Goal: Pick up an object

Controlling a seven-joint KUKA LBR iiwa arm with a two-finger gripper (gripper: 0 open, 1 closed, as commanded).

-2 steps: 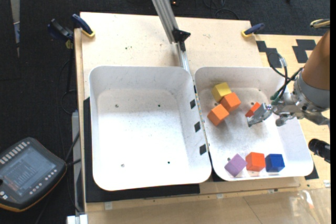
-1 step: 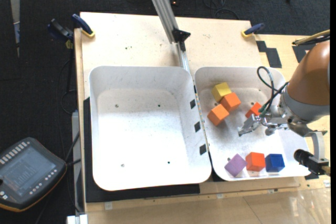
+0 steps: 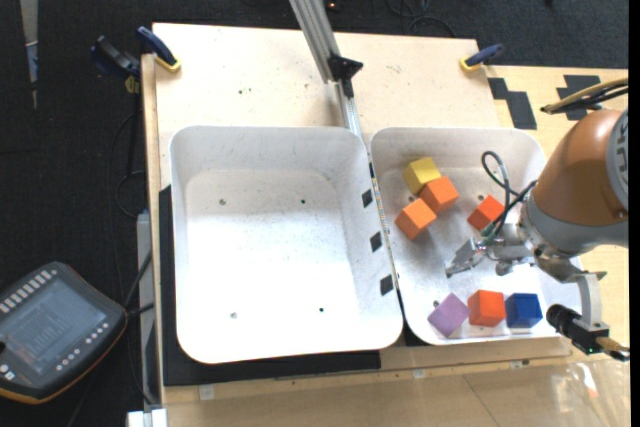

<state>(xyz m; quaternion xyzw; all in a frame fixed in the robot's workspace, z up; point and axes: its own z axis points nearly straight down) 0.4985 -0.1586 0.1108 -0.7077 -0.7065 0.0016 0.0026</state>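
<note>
At your nine o'clock sits the left bin (image 3: 270,245). In the right bin (image 3: 455,140), you see a yellow block (image 3: 421,173) and two orange blocks (image 3: 428,205) around twelve o'clock, and another orange block (image 3: 486,212) at two. The gripper (image 3: 463,262) hovers mid-bin, fingers parted, grasping nothing. Purple (image 3: 448,314), orange (image 3: 486,307) and blue (image 3: 523,310) blocks line six o'clock.

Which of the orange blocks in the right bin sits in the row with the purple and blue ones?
The orange block at the bin's near edge, between the purple block and the blue block.
</note>
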